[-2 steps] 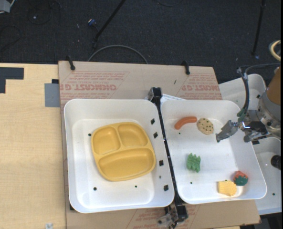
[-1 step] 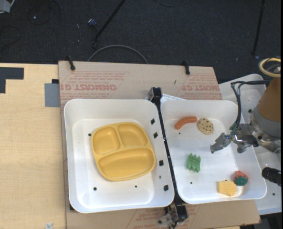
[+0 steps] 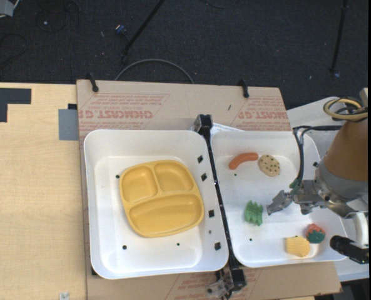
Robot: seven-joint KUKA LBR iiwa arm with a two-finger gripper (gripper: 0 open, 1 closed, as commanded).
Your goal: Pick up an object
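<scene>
The right bin (image 3: 279,255) holds several small toy foods. An orange-red sausage (image 3: 243,160) and a speckled cookie (image 3: 269,165) lie toward its back. A green leafy piece (image 3: 254,213) sits in the middle, a yellow chunk (image 3: 298,247) near the front, and a red and green piece (image 3: 316,234) just right of it. My gripper (image 3: 279,204) hangs over the right bin, a little to the right of the green piece and apart from it. Nothing shows in its grasp. The arm's orange band (image 3: 353,149) rises behind it at the right.
The left bin (image 3: 104,230) carries a yellow divided tray (image 3: 162,197). A black divider (image 3: 213,192) runs between the two bins. Both rest on cardboard (image 3: 172,108) over a wooden bench (image 3: 29,199). Cables (image 3: 341,108) lie at the far right.
</scene>
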